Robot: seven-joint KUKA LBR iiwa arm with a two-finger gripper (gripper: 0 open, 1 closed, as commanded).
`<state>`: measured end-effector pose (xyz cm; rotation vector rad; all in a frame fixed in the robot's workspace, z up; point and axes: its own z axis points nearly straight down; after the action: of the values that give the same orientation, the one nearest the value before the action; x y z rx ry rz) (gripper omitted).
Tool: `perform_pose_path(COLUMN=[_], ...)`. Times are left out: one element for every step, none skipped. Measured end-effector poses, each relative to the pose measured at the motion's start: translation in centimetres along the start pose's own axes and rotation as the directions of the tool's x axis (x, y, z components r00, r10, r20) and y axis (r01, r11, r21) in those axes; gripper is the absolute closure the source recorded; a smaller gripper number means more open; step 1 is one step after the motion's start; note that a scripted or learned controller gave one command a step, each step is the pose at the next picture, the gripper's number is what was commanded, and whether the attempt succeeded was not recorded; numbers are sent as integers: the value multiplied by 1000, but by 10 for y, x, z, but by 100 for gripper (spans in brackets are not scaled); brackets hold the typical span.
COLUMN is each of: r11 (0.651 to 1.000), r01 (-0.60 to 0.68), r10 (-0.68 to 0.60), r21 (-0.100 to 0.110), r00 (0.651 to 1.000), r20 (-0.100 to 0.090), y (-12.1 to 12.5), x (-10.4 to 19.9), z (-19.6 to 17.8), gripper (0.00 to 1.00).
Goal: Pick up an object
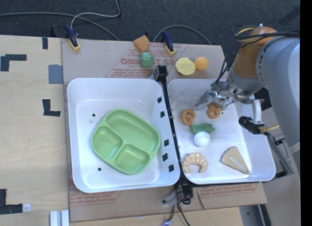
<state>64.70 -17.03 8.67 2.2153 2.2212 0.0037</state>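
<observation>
Gripper (213,102) low in right bin (253,171), upper middle, beside small brown pretzel (213,111); finger spread cannot be told. Nothing visibly held. Risk: fingers nudge pretzel aside or close beside it. Second pretzel (188,117) near, could get bumped.

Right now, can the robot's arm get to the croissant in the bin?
Probably yes. The croissant lies in the open near the front of the right bin, with nothing on top of it. The gripper is over the same bin, near a pretzel.
</observation>
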Motion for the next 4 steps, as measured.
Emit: perform_pose_path(r11=[1000, 1000, 1000, 1000], r01=[-1, -2, -1, -2], r10=[1, 2, 1, 2], r21=[-1, 2, 0, 4], r00=[1000, 1000, 1000, 1000], r20=[1, 0, 0, -2], y=[-15, -72, -81, -59], x=[-1, 35, 76, 71], z=[0, 0, 0, 0], gripper=[0, 0, 0, 0])
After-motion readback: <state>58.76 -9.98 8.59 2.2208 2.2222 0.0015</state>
